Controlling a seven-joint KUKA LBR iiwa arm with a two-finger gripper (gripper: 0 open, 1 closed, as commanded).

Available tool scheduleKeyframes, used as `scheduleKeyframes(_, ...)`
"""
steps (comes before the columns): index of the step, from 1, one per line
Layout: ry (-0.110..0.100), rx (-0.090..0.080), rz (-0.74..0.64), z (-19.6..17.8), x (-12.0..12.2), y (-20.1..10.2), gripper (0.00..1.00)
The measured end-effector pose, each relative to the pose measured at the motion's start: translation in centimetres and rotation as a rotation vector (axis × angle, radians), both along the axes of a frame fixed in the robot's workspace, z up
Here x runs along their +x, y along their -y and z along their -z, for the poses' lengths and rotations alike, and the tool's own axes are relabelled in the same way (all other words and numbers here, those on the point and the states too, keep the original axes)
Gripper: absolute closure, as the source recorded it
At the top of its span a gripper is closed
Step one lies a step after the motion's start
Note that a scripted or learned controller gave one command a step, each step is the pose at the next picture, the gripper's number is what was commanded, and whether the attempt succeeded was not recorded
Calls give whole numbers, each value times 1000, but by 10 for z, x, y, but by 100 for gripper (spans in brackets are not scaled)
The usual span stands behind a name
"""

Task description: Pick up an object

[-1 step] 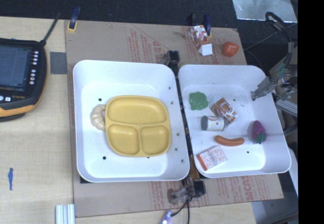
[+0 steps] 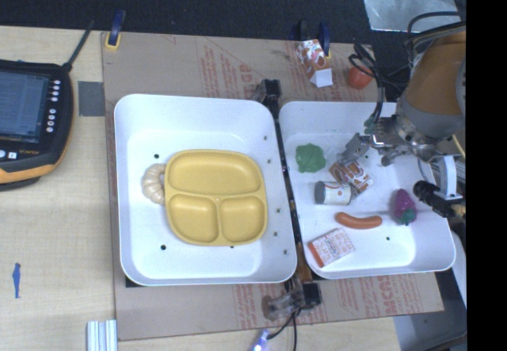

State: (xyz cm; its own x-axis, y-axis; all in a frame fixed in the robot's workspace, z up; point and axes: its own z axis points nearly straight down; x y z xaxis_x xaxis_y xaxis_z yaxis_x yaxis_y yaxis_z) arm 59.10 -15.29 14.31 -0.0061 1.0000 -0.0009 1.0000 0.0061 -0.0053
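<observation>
Robot gripper [image 2: 354, 153], grip state unclear, hovers over a crumpled packet [image 2: 351, 176] in the right bin [image 2: 428, 258], apparently needing to descend.

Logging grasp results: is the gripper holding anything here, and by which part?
Cannot be told. The gripper sits low in the right bin, right over the red-and-white packet, but a hold on it cannot be made out.

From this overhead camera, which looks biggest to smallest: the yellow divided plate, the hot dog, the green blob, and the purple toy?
1. Yellow divided plate, by far the largest.
2. Hot dog, longest of the small items.
3. Green blob and purple toy look alike; too close to rank.
</observation>
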Motion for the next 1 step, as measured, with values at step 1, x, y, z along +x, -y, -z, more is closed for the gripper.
scheduleKeyframes(1,1,-1,-2,52,31,1,0)
